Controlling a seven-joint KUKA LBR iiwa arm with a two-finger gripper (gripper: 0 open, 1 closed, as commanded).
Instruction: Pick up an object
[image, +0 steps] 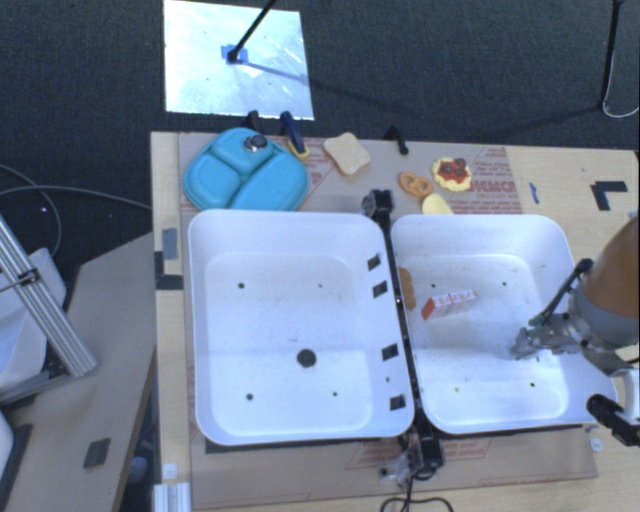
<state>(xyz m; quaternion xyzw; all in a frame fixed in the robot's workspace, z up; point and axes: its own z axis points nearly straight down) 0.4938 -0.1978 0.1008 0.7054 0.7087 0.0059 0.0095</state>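
The left bin (290, 330) holds a small dark disc (306, 357) near its middle. In the right bin (480, 330), a small white and red carton (448, 303) lies left of centre, on the floor. The gripper (530, 343) sits low near that bin's right wall, well apart from the carton, nothing between its fingers; whether they are spread or closed cannot be told.

arm (612, 300): cut off at right edge | end effector (528, 343): finger state too small to tell
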